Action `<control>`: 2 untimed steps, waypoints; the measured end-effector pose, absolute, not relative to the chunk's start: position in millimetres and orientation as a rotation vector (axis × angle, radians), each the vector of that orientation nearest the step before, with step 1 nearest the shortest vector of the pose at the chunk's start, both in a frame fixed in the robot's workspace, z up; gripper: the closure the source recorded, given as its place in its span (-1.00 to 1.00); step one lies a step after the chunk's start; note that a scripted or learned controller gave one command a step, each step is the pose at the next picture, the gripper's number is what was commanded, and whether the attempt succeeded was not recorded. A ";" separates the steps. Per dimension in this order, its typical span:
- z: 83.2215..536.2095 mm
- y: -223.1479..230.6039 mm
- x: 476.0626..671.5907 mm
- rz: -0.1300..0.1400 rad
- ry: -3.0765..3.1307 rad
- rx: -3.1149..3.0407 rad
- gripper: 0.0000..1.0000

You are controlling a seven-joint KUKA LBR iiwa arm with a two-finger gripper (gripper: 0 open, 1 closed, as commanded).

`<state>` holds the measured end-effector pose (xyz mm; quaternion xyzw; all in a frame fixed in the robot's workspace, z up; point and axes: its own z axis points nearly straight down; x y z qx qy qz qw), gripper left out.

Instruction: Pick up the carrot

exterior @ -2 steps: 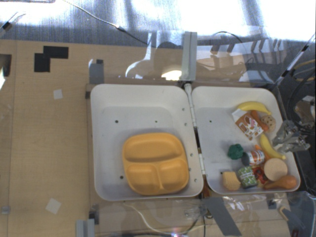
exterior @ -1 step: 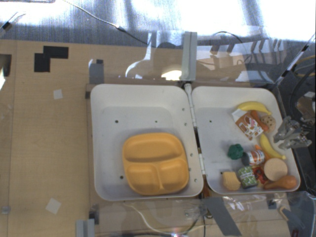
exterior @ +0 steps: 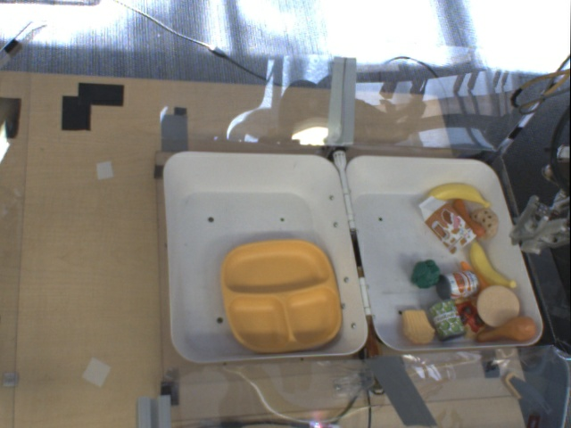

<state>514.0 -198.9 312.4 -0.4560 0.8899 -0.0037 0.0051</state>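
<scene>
My tool [exterior: 538, 222] sat at the frame's right edge, beside the right bin [exterior: 393, 194]; its opening could not be judged. The carrot [exterior: 467, 218] lay upper right in that bin, wedged between a packet [exterior: 449, 226] and a cookie [exterior: 484, 220]. I judged a narrow, vertical approach advisable.

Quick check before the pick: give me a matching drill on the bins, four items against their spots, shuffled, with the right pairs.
Items:
1. orange divided tray
2. broccoli
3. upper banana
4. chicken drumstick

Places:
A. near the right bin's far edge
B. the right bin's near right corner
C. in the left bin
D. middle of the right bin, left of a small can

Pairs: 1-C, 2-D, 3-A, 4-B
</scene>
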 end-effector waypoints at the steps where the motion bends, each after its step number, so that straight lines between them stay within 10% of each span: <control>1: 324.8 -197.9 516.4 -0.020 2.779 -1.424 1.00; 2: 313.0 -206.0 489.0 -0.009 2.591 -1.765 1.00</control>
